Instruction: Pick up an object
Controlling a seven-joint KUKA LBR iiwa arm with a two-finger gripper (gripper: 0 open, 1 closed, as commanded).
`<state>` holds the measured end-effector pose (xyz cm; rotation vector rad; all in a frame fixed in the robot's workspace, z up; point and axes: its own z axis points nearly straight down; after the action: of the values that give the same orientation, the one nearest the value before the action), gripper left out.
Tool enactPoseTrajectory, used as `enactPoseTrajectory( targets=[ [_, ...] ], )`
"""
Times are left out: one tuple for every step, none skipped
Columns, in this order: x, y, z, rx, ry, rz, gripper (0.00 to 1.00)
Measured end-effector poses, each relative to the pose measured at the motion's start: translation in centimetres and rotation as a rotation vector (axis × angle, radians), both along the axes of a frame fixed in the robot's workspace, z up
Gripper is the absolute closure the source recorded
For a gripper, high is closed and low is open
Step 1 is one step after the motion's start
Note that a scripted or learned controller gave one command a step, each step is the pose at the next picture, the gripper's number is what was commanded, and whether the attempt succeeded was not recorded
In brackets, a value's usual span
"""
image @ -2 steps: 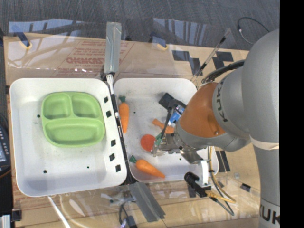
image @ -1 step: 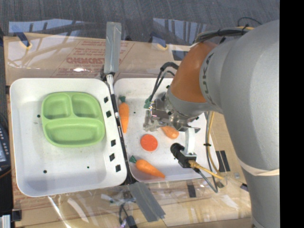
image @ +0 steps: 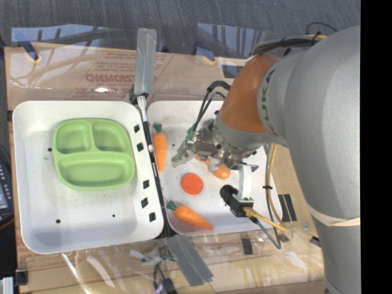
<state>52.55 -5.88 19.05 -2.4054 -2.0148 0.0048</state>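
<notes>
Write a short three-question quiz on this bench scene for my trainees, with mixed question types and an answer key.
1. True or false: the green divided plate lies in the left bin.
2. How many whole carrots lie in the right bin?
3. The hand hangs over: A) left bin B) right bin C) the floor.

Key: 1 true. 2 two: one by the divider, one at the near edge. 3 B.

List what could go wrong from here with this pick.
1. The hand sits low in the right bin, over a small orange piece partly hidden beneath it; a grasp there could slip or miss.
2. The round orange slice lies close by and could get knocked aside.
3. The carrot rests along the bin's left wall, and another carrot near the front rim; both leave little room for a grasp.
</notes>
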Motion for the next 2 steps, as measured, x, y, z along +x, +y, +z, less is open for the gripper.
enactPoseTrajectory(
  targets=[
    [-4.2,-5.8,-7.0,-0.001,0.002,0.035,0.0],
    [2.1,-4.6,-10.0,0.0,-0.001,0.057,0.0]
  ],
)
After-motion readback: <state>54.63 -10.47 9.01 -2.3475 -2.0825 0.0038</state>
